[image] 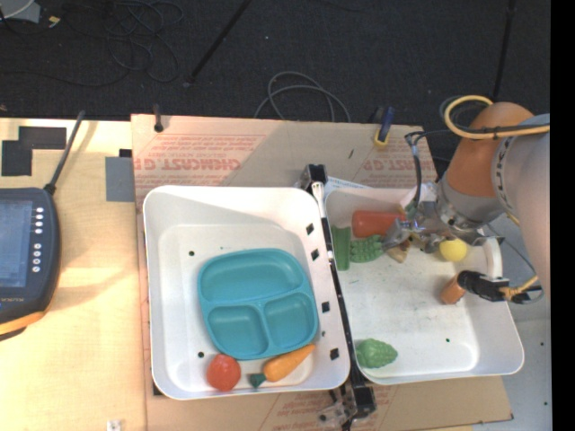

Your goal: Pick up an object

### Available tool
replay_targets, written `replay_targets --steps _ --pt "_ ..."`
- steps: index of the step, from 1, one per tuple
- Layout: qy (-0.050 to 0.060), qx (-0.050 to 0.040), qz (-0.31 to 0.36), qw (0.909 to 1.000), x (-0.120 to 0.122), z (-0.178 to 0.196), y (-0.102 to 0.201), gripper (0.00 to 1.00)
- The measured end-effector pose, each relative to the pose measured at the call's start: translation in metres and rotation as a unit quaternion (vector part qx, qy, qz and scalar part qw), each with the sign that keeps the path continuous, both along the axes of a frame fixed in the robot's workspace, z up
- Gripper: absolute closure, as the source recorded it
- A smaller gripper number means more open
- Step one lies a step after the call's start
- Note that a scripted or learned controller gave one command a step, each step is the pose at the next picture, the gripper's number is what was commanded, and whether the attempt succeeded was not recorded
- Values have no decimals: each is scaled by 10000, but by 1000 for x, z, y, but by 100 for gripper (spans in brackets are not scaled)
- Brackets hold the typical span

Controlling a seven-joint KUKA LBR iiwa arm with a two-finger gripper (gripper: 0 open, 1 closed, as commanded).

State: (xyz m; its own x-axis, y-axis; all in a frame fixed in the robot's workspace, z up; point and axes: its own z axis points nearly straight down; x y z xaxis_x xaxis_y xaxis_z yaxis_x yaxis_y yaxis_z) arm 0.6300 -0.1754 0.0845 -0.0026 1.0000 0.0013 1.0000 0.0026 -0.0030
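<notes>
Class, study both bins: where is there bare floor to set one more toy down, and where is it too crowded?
Right bin: bare floor in the middle, between the green leafy toy and the orange piece. Its far end is crowded: red block, green toy, yellow ball, gripper. Left bin: bare strip around the teal tray.

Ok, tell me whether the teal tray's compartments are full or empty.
Empty. The teal tray lies flat in the left bin, all three compartments bare; the tomato and carrot sit outside it.
</notes>
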Motion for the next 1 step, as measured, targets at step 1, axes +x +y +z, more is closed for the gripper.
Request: replay_targets --steps 1 --pt "25 0 -31 10000 -86 57 -16 0"
